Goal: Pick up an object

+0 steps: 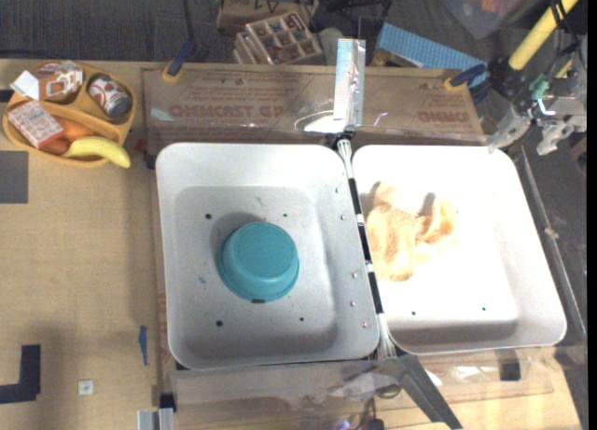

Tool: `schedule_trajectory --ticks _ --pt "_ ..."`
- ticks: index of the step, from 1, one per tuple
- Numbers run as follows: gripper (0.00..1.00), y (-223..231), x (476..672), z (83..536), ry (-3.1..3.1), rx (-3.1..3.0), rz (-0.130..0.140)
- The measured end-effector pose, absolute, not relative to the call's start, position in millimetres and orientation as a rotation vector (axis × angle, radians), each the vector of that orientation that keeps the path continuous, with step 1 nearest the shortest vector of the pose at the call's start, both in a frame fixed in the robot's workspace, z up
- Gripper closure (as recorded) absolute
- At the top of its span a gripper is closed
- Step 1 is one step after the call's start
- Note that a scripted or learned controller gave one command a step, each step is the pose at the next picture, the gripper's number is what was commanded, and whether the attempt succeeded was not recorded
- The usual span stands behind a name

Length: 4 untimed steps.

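Partly washed-out yellow cloth point(408, 230), teal bowl point(259, 261)

At 2 o'clock I see the claw point(550, 120) crowded against the frame's right edge, too cluttered for me to read. The pale yellow object point(406, 230) in the right bin point(522, 325) is washed out, so I can't identify it.

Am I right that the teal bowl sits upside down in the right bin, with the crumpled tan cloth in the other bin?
Not quite: the camera view shows the teal bowl upside down in the left bin; the crumpled tan cloth lies in the right bin.
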State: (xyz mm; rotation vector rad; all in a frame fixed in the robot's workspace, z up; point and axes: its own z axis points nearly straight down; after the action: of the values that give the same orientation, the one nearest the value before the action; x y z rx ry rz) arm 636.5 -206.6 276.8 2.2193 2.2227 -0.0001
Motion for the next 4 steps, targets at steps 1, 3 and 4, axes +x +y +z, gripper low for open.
schedule_trajectory --ticks 1,3,4 --pt "0.0 -223 635.4 330 1.994 2.421 0.001" --pt "0.0 -178 604.2 95 2.281 2.154 0.003" --pt "1.0 -180 604.4 105 2.272 2.158 0.006"
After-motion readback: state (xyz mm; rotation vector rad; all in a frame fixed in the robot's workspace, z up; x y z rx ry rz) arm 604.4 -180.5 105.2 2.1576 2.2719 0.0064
